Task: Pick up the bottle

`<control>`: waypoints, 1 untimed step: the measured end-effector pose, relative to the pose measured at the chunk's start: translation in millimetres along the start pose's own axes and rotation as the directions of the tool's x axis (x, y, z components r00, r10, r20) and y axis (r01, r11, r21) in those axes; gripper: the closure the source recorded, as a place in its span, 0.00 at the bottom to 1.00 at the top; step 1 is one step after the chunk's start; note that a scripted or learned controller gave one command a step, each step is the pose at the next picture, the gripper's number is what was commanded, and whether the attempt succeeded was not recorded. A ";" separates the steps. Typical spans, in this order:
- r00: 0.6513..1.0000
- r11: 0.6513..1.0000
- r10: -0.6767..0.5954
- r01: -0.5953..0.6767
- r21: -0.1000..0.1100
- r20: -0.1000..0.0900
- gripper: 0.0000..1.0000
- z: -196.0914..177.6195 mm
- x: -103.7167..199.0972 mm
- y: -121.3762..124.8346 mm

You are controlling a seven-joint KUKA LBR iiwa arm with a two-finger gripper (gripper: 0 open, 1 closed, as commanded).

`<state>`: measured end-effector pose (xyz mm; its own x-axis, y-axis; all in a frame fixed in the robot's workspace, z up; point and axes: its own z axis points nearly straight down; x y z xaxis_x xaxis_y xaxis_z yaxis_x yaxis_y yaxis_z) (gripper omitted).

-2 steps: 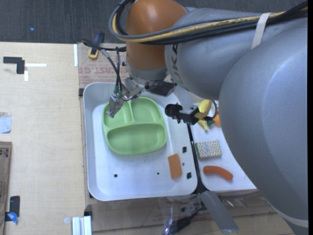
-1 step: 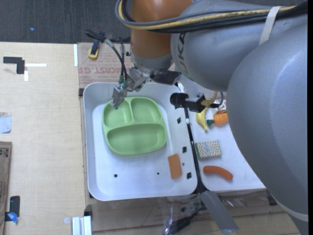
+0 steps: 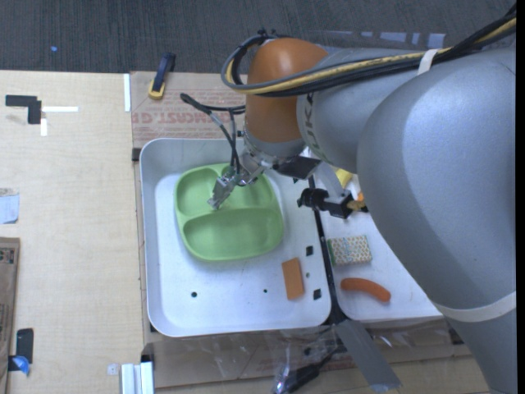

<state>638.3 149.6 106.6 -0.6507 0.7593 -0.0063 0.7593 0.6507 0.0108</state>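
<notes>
My gripper (image 3: 220, 195) hangs over the far compartment of a green divided plate (image 3: 234, 236) in the left bin (image 3: 164, 294). Nothing shows between its tips from this angle. A small yellow and white thing (image 3: 344, 177) peeks out from under the arm at the far edge of the right bin; it may be the bottle, but most of it is hidden. The grey arm with its orange band (image 3: 279, 89) covers much of the right bin.
An orange block (image 3: 292, 278) lies in the left bin near the divider. In the right bin (image 3: 410, 306) lie a speckled sponge (image 3: 350, 250) and an orange sausage-shaped piece (image 3: 366, 289). Cables loop beside the wrist. A yellow-handled tool (image 3: 161, 75) lies beyond the bins.
</notes>
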 end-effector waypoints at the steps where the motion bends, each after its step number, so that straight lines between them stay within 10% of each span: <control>1: 1.000 1.000 0.002 -0.001 0.010 -0.011 1.00 -2.1 3.5 -2.2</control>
<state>634.3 150.8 108.6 -0.6496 0.7603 0.0043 0.7603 0.6496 0.0011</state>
